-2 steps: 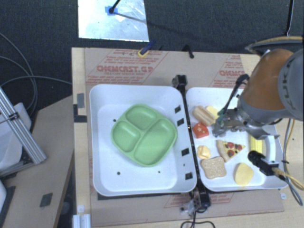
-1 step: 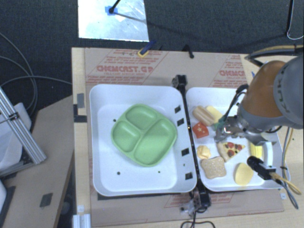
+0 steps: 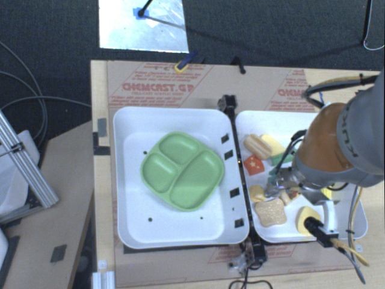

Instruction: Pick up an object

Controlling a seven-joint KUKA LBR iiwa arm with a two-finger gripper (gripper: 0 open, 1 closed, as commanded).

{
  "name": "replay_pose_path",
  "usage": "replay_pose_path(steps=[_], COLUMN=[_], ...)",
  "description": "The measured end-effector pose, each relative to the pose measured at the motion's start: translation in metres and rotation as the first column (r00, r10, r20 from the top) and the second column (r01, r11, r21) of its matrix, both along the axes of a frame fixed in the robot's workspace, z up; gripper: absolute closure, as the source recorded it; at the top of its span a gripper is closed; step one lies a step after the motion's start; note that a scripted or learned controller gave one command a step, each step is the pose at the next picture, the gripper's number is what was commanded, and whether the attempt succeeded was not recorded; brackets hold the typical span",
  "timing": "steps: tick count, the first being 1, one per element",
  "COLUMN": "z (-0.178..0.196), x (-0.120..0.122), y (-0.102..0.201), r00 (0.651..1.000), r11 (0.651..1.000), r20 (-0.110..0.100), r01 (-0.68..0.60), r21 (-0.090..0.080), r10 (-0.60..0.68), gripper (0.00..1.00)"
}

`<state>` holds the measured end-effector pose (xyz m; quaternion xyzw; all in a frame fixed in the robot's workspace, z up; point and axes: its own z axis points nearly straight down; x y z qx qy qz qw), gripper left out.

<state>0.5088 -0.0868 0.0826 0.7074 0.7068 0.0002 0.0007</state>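
The left bin [image 3: 129,161] holds a smooth green three-section plate [image 3: 182,170]; the right bin [image 3: 252,122] holds toy foods, a toast slice [image 3: 270,212] at 6 o'clock below the gripper [image 3: 275,184].
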Motion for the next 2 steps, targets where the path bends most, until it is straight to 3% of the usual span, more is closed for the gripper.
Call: replay_pose_path(steps=[1, 2], z=[0.1077, 0.1129], x=[-0.0008, -0.0011], y=[0.0716, 0.0669], r00=[1.000, 1.000], r11=[1.000, 1.000], r20=[0.010, 0.005], r01=[-0.013, -0.009], r21=[0.004, 0.001], r10=[0.013, 0.009], gripper=[1.00, 1.00])
